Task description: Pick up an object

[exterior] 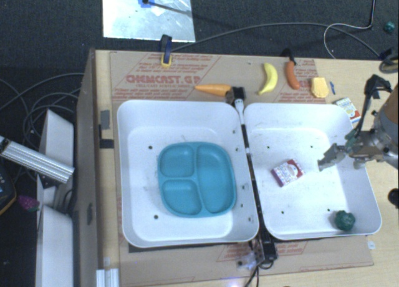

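Closest to you, near the front right corner of the right-hand shallow white bin (361, 217), sits a small dark green rounded object (343, 220). Look further back in that bin and you find a small red-and-white packet (287, 172) lying flat on the floor, left of centre and well apart from the green thing. Your claw (328, 158) reaches in from the right edge and hovers above the bin floor, just right of the packet, not touching it. You can see nothing between its fingers; whether they are spread or pressed together cannot be told from this angle.

Turn to the left-hand shallow white bin (140, 155), where a blue plastic divided tray (196, 178) with three compartments rests in the middle.

On the table (187, 73) behind the bins you have a row of toy food: an orange carrot (212, 90) near the seam between the bins, a yellow banana (269, 78), an orange-red sausage-like piece (292, 75) and a yellow block (320, 87).
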Motion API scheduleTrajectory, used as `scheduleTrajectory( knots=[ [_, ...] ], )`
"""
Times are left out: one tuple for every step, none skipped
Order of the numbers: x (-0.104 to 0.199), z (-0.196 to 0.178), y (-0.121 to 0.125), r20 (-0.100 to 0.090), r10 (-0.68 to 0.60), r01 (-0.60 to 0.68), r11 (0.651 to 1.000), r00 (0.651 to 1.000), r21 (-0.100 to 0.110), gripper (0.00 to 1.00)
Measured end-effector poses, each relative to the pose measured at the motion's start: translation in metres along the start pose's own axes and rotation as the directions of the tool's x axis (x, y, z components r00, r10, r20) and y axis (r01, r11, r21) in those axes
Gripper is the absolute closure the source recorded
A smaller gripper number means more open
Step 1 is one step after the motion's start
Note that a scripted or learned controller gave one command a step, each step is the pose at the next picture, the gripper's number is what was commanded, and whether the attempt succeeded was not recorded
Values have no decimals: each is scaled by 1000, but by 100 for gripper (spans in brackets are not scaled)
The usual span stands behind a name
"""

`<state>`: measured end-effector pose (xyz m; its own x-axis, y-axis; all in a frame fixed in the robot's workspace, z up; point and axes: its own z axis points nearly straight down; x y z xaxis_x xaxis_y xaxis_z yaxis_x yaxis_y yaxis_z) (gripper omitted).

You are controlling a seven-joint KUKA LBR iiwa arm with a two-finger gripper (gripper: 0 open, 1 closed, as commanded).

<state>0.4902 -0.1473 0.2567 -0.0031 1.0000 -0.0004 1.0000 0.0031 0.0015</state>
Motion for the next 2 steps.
scheduleTrajectory(
  knots=[
    [35,90,56,-1,0,0,1000,1000,2,0],
    [57,168,76,2,1,-1,1000,1000,-8,0]
  ],
)
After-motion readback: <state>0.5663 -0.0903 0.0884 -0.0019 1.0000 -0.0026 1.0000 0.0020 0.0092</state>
